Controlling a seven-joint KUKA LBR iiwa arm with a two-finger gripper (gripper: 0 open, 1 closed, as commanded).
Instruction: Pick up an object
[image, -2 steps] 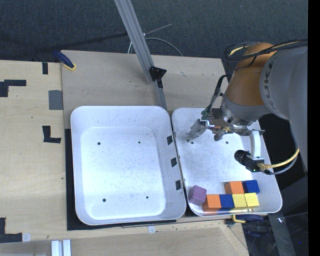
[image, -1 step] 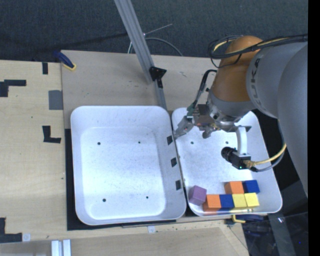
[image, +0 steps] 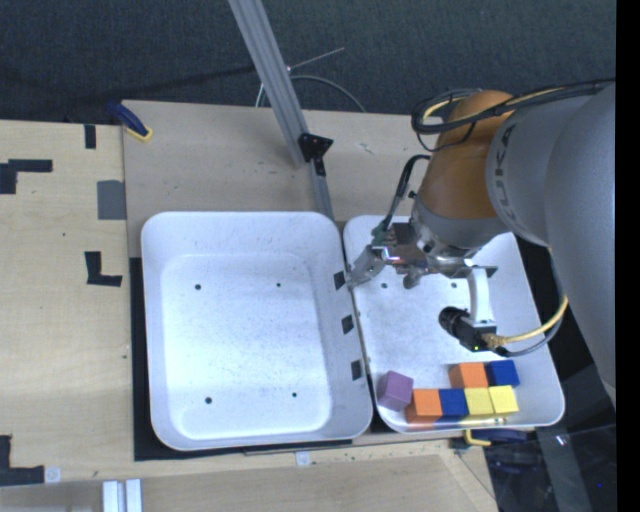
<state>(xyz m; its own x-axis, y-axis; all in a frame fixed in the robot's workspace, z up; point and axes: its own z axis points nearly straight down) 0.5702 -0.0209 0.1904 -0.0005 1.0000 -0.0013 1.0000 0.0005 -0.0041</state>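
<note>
Gripper (image: 400, 262) sits right of the frame's centre, over the upper left part of the right bin (image: 535, 300), hanging off the grey arm (image: 560, 160) with its orange band (image: 462, 160) that comes in from the upper right. Whether it is wide or narrow cannot be told from this slanted angle, and nothing shows in its grasp. Down at the bin's lower edge the blocks are huddled together: a purple block (image: 396, 388) on the left, then an orange block (image: 427, 402), blue block (image: 453, 402) and yellow block (image: 480, 401) in a row, well apart from the gripper. Left bin (image: 160, 300) fills the frame's middle left.
</note>
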